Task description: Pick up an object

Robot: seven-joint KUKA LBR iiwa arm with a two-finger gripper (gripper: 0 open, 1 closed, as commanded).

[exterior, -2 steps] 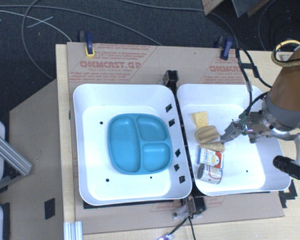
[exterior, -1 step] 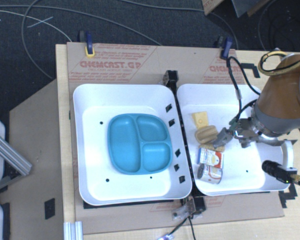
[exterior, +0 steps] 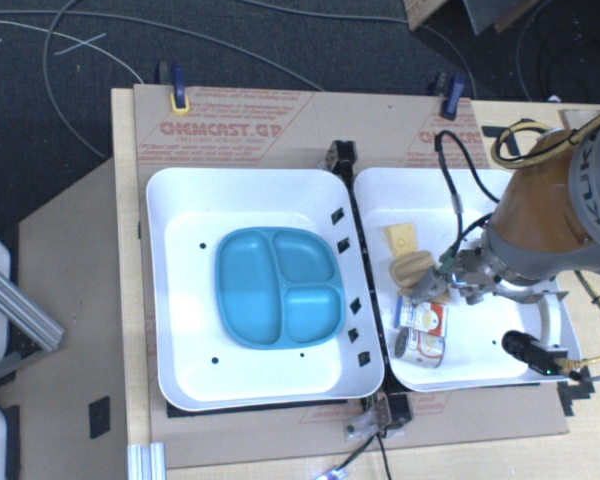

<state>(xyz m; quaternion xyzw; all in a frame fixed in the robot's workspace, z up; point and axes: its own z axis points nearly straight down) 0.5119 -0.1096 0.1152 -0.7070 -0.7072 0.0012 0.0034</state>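
Low over the right bin [exterior: 480,373] — arm [exterior: 540,218] bent, pincer [exterior: 442,280] beside the can [exterior: 422,330].

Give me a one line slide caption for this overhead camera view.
KUKA arm's gripper reaches among small objects in the right bin; a blue divided plate sits in the left bin.

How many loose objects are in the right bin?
3: a yellow block at the top, a tan piece below it, a can lowest. The arm may hide more.
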